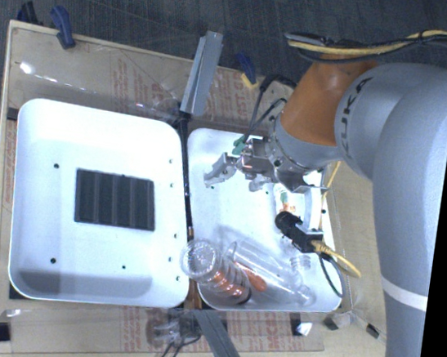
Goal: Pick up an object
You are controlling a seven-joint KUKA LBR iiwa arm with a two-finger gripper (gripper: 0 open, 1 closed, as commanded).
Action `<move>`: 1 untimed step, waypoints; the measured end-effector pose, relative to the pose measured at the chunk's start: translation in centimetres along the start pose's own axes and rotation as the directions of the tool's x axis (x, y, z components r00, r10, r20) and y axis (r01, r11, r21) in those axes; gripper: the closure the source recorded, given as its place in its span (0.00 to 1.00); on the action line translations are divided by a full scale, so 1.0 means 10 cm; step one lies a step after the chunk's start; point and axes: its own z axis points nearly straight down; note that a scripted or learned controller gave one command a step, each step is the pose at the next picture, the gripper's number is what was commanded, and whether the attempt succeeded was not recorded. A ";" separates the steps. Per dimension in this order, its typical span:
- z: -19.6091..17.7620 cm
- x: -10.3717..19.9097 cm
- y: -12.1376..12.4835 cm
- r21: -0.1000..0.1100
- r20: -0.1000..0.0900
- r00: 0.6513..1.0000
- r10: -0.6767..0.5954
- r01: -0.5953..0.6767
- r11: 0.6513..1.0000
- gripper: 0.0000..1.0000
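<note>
Now the gripper (237,167) hangs over the far part of the right bin (212,143), nothing between its fingers that I can see.

Its fingers look spread apart and bare, so I judge this the approach step, with the grasp not yet made. The likeliest target is the clear plastic bottle (255,275), lying on its side at the near end of the right bin, with orange contents showing through. Its long axis runs left to right, tilting slightly nearer toward the right, the wide mouth pointing left at the bin's near-left corner. Next the gripper needs to travel nearer, descend, and close across the bottle's narrow width. The left bin (32,188) holds a dark ribbed tray (115,200).
</note>
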 end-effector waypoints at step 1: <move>0.37 -0.34 -0.84 0.000 0.000 0.987 0.160 -0.160 0.987 0.00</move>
